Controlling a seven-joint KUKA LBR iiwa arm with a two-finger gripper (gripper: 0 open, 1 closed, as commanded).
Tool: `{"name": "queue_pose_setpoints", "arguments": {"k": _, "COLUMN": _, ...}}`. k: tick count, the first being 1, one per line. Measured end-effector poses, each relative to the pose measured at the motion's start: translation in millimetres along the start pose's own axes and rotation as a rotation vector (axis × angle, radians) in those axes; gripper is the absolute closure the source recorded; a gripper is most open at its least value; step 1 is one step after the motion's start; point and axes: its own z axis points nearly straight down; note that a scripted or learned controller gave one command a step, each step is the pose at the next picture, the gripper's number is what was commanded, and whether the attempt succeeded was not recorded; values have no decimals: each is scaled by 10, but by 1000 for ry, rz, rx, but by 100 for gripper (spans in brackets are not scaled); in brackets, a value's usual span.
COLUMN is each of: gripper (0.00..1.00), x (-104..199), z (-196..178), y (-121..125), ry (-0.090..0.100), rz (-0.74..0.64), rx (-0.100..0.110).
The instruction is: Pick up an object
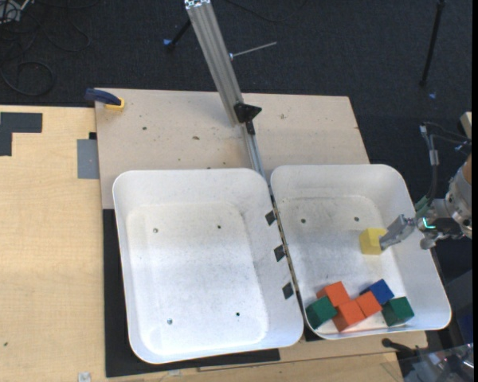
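Your likeliest target, the yellow block (371, 241), sits by itself on the floor of the right bin (334, 185), toward its right wall and well apart from the other blocks. It rests flat on the white floor, so as far as you can see nothing has been lifted yet; the pick is all ahead of you.

The gripper (398, 233) comes in from the right, its grey tip touching or just beside the block's right edge. You can't tell which, because the tip overlaps the block from this angle. You also can't tell whether the claw is wide or narrow: only a single grey shape shows, with no clear gap, and the block is not seen between anything.

Nearer to you, in the same bin's near right corner, a cluster lies packed together: an orange block (333, 293), a second orange block (357, 309), a blue block (381, 290), a green block (322, 312) on the left and a dark green block (397, 311) on the right. Which ones are stacked and which merely touch is hard to make out.

The left bin (143, 193) sits beside it, the two sharing a middle edge. The arm itself is cut off at the right of the view, so you get only the wrist. The gripper's height above the floor is a guess from this slant.
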Motion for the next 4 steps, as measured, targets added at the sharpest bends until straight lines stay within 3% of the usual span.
{"name": "queue_pose_setpoints", "arguments": {"k": 1, "gripper": 0, "x": -8, "z": -18, "y": 6, "ry": -1, "rz": 2, "rx": -4}}
{"name": "queue_pose_setpoints", "arguments": {"k": 4, "gripper": 0, "x": -49, "z": 1366, "y": 96, "ry": -2, "rz": 4, "rx": -6}}
